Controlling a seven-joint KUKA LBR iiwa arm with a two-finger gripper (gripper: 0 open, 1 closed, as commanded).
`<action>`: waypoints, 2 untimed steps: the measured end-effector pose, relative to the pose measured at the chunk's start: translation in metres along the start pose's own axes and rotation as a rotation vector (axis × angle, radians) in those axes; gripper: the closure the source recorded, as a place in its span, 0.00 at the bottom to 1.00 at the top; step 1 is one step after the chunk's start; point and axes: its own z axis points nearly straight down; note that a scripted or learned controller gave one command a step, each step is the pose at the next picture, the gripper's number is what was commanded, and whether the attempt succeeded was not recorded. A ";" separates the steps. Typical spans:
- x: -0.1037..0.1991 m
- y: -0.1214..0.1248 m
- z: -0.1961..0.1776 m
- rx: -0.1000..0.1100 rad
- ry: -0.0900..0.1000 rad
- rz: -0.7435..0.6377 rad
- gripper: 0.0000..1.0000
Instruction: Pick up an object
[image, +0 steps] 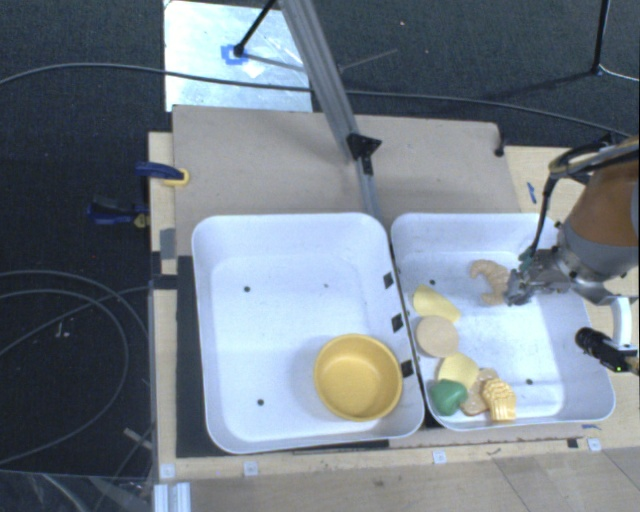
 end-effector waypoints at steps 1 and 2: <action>-0.011 0.005 -0.054 -0.003 -0.001 0.001 1.00; -0.017 0.015 -0.112 -0.004 -0.002 -0.005 1.00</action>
